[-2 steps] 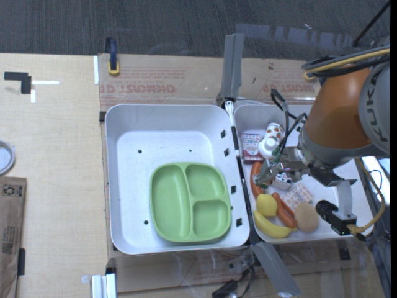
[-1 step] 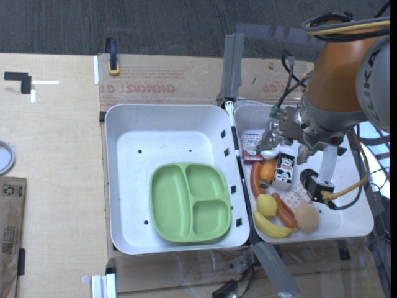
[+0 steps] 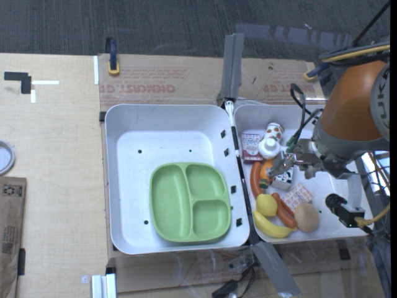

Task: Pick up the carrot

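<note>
The carrot [image 3: 265, 169] is a small orange piece with a green end. It lies in the right bin [image 3: 338, 231] near the left wall, beside a long red-orange sausage [image 3: 255, 180]. My gripper [image 3: 284, 164] reaches in from the right and hangs just right of and over the carrot, partly covering it. I cannot make out anything held in the gripper. The grey arm with its orange band [image 3: 350, 107] fills the right side of the bin.
The right bin also holds a red-and-white packet [image 3: 250, 144], a white toy [image 3: 271, 139], a lemon [image 3: 267, 205], a banana [image 3: 272, 226], a potato [image 3: 306, 217] and a second sausage [image 3: 286, 212]. A green divided plate [image 3: 190, 201] lies in the left bin [image 3: 124, 166].
</note>
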`<act>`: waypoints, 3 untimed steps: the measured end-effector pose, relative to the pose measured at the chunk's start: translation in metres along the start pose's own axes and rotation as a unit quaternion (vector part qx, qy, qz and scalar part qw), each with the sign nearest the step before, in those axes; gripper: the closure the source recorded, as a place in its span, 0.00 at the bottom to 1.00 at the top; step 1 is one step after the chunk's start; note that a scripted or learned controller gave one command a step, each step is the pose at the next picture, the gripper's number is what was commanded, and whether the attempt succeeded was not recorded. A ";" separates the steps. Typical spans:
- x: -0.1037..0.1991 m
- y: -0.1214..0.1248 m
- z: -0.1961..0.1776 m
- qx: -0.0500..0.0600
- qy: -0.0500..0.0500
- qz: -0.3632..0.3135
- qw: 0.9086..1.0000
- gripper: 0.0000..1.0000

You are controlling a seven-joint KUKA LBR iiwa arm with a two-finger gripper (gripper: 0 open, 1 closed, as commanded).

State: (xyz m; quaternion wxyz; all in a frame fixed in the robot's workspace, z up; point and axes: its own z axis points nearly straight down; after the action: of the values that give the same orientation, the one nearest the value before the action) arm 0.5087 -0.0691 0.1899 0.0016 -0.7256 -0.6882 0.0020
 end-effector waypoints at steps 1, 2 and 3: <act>-0.026 0.065 0.082 -0.001 0.000 0.062 0.998 0.00; -0.027 0.065 0.072 -0.001 -0.001 0.062 0.998 1.00; -0.027 0.065 0.072 -0.001 -0.001 0.062 0.998 0.00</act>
State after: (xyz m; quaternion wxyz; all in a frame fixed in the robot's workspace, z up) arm 0.5720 -0.0998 0.1174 0.0002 -0.7671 -0.6415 0.0019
